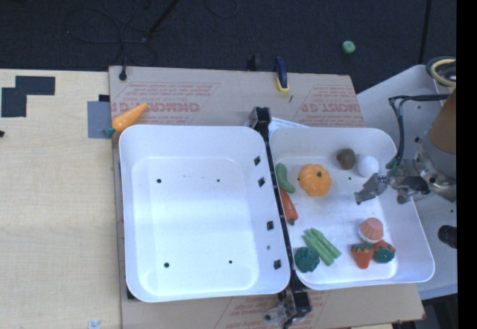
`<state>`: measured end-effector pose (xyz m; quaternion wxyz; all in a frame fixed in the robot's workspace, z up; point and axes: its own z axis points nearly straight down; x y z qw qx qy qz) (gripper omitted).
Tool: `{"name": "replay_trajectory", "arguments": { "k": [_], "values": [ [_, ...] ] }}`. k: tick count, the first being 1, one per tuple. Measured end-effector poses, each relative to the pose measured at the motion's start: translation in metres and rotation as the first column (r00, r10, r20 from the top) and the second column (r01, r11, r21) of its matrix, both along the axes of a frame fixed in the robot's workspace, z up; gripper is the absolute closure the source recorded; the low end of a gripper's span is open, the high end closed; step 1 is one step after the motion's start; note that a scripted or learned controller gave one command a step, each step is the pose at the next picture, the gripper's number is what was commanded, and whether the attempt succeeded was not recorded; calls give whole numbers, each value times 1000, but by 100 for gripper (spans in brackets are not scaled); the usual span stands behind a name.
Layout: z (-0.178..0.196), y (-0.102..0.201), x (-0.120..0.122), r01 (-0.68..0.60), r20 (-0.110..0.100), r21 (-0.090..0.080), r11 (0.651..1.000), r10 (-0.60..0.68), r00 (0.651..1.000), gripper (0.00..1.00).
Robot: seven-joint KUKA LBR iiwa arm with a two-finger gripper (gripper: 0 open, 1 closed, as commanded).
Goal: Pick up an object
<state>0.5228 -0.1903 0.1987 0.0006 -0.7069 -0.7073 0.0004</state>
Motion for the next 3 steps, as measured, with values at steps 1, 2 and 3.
{"name": "replay_trajectory", "arguments": {
  "k": [1,2,3],
  "values": [
    [-116,4,55,-1,0,0,1000,1,1000,0],
    [-112,73,123,-7,0,2,1000,7,1000,0],
    [-108,100,94,3,7,-11,1000,-3,1000,0]
  ]
}}
